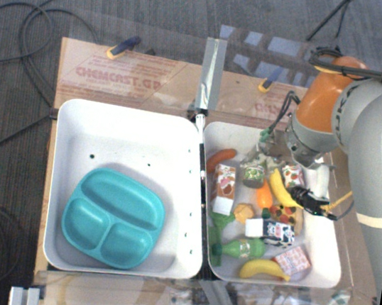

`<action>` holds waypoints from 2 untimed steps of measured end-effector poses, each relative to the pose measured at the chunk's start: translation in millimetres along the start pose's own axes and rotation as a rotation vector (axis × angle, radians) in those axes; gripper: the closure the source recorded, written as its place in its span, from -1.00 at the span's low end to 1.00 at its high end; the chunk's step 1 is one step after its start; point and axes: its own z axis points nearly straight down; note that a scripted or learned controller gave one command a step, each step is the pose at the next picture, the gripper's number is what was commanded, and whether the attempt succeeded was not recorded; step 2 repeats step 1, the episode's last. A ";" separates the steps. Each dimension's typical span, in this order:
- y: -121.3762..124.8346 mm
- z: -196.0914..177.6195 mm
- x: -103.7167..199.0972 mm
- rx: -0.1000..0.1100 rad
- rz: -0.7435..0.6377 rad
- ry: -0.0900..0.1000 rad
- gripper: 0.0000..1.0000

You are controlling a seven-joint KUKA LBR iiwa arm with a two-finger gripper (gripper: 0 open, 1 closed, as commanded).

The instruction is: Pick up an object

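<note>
The right bin holds a heap of toy food. In it I see a red sausage, a strawberry-printed carton, a small can with a green label, two bananas, an orange carrot, a cookie, a black-and-white milk carton, a pink box and green bottles. My gripper hangs low over the far end of this bin, just above the green-labelled can. The wrist hides whatever lies under it.
The left bin carries a teal divided plate at its near side. A metal divider stands between the bins at the back. Cables trail from the wrist over the right bin. Clamps sit on the cardboard behind.
</note>
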 end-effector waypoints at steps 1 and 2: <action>20.5 -100.3 56.1 -0.007 0.055 -0.003 1.00; 20.5 -100.3 56.1 -0.007 0.055 -0.003 1.00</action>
